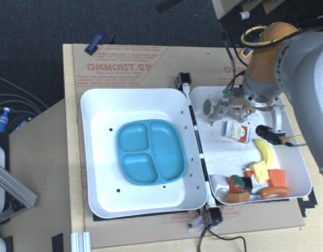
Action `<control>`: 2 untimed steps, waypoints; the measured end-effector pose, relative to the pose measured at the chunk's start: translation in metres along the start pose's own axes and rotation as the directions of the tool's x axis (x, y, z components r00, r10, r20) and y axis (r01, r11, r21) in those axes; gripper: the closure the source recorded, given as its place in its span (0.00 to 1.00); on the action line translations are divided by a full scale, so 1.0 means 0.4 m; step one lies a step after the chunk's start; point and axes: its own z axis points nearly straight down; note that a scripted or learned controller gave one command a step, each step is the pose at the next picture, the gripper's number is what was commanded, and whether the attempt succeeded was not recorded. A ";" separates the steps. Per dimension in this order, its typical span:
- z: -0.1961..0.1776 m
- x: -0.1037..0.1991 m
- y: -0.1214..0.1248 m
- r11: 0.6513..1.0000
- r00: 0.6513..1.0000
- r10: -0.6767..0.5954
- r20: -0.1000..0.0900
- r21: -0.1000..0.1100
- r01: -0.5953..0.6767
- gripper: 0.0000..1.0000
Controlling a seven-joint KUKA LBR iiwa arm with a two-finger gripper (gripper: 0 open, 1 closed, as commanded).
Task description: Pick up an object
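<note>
My gripper (229,111) hangs low over the far part of the right bin (300,164), below the orange wrist band. Just in front of it lies a small white carton (236,131) with red and blue print, close to the gripper but apart from it. A yellow banana (264,151) lies to the right of the carton. At the bin's near end sit a yellow block (260,171), an orange block (277,177), an orange sausage-shaped piece (274,192) and a red and green toy (235,182). I see nothing held in the gripper.
The left bin (93,140) holds a blue divided plate (150,151). A brown piece (237,197) lies in the right bin's near corner. The grey arm covers the right bin's far right corner. A blue clip (95,42) lies on the board behind the bins.
</note>
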 end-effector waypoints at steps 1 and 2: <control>0.000 -0.010 0.001 1.000 1.000 -0.002 -0.004 -0.001 0.002 0.00; 0.000 -0.038 0.002 1.000 1.000 -0.002 -0.005 -0.003 0.002 0.00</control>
